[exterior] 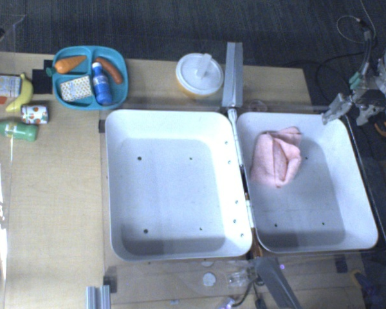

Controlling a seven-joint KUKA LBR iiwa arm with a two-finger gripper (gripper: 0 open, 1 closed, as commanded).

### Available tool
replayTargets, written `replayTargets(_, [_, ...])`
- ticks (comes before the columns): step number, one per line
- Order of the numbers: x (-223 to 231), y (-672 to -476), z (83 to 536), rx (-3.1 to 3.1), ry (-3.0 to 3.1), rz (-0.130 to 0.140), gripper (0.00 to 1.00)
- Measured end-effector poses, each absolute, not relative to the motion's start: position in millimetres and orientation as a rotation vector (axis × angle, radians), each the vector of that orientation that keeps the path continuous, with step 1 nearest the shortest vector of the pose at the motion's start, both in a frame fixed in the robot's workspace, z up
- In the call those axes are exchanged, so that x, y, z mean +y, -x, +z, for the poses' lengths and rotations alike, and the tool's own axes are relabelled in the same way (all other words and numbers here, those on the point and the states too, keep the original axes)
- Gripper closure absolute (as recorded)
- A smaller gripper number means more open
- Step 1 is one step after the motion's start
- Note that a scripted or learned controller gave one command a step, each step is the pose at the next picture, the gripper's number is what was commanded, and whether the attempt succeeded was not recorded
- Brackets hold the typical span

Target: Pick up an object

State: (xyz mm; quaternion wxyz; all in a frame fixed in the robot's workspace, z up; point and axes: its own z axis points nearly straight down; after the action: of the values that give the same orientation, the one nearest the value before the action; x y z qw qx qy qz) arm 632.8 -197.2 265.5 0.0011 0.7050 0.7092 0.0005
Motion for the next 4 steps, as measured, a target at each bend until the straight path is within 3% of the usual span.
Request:
replayTargets(1, [-161,-629.9,118,2.264,-2.178,0.0,0.0])
replayTargets(2, [-114,-628.2,92,2.507,-1.869,0.013,0.0])
replayTargets(3, [-97,-607.9,93,2.6,-1.729,0.013,0.0])
replayTargets(4, [-95,-609.6,104,2.601,-1.726,0.02,1.0])
